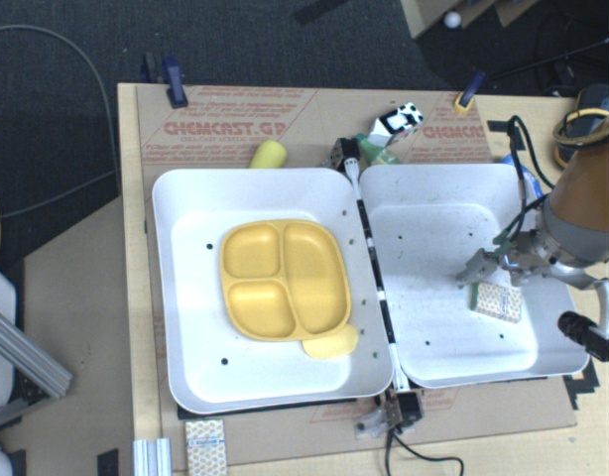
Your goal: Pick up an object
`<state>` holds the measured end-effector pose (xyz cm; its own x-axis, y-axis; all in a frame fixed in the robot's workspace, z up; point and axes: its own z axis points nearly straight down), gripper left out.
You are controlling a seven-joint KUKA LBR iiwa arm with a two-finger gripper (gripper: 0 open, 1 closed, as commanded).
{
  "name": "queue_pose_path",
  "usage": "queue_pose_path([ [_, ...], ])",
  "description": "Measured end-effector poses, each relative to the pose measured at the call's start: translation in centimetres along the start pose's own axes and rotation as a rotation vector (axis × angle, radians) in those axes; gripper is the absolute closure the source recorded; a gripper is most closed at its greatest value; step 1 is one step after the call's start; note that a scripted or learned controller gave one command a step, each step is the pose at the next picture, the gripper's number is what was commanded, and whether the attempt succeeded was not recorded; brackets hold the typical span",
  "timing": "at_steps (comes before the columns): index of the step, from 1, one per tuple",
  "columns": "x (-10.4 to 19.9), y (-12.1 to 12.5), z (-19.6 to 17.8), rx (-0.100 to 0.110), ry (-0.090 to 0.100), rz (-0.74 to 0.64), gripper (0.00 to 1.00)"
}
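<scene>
Grey metal claw (480,269) hovered, its opening impossible to judge, beside the small patterned square packet (499,302), not yet lifted.

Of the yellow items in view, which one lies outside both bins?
The small yellow rounded block on the brown board, above the left white bin. The yellow divided plate and pale yellow piece lie inside it.

A tan bench top (285,117) with red lettering stands on dark carpet (235,18), a grey cable (106,77) looping across it.
</scene>
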<state>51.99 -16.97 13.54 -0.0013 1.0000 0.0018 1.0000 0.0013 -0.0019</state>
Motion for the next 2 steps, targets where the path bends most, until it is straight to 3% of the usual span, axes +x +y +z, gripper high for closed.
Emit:
queue_pose_path([
  [1,-1.8,0.3,-1.1,-0.004,-0.004,0.001,0.00],
  [2,-2.0,-0.7,1.2,0.000,-0.001,0.002,0.00],
])
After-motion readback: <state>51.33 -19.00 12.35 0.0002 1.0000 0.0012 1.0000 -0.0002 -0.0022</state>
